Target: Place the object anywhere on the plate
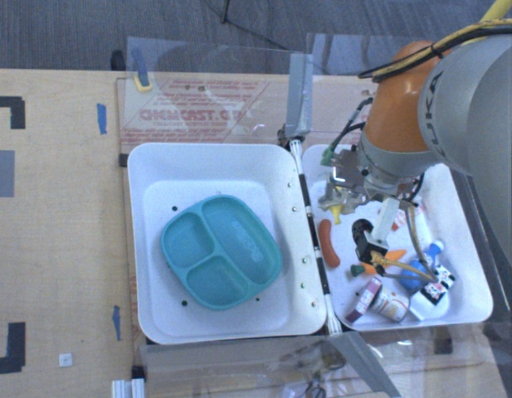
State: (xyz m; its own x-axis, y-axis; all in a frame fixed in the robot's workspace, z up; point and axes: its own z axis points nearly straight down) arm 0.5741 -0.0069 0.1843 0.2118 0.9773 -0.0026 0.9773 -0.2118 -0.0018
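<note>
Hanging — pincer [347, 199], seemingly — apart from plate [222, 252].

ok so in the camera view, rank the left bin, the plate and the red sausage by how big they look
1. left bin, largest
2. plate, lying inside it
3. sausage, far smaller, in the right bin

All sit at much the same depth, so the order is sure.

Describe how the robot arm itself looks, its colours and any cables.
The arm is a thick, rounded grey casing with a glossy orange band above the wrist. A yellow cable runs along its top, and thin dark wires loop down to the small metallic gripper.
</note>
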